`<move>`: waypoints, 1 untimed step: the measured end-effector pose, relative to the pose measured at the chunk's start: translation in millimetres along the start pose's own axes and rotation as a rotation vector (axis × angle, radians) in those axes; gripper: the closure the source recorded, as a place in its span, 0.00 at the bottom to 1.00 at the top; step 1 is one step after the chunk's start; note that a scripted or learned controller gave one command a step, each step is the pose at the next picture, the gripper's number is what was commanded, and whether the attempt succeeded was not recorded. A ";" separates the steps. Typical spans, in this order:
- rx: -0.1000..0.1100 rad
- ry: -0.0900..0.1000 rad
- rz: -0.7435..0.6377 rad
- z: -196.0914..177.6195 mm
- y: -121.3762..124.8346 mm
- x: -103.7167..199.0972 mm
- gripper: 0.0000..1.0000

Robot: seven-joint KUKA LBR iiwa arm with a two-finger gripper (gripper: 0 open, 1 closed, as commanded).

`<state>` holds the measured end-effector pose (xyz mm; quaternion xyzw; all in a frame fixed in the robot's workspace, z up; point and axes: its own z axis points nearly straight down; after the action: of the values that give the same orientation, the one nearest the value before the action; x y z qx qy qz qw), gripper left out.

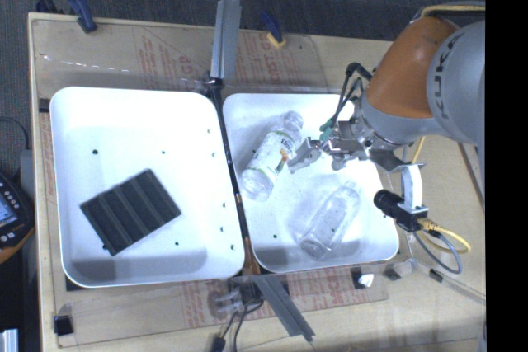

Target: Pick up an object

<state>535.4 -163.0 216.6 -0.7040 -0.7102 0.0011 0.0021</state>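
Two shallow white bins are seen side by side on the tabletop (115,317). The right bin (247,107) is taken as the landmark here. Inside it, near its left wall, a clear plastic bottle with a label (271,154) is lying on its side, its cap end pointing to the far right. A second clear bottle (327,218), without a visible label, is lying in the near right part of the same bin, apart from the first one.

The gripper (309,152) is placed above the middle of the right bin, just beside the labelled bottle on its right. Whether its fingers are apart or together cannot be told, and no object is seen between them. The grey arm with the orange band (412,66) is reaching over the right wall of the right bin.

To the left of the right bin, touching it along a shared edge, the left bin (74,111) is found. A dark ribbed rectangular piece (130,210) is lying flat in it, turned at a slant.
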 end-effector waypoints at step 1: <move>-0.001 -0.001 -0.070 41.7 81.9 -20.1 0.00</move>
<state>617.3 -182.4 174.5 -0.6786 -0.7345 0.0010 0.0015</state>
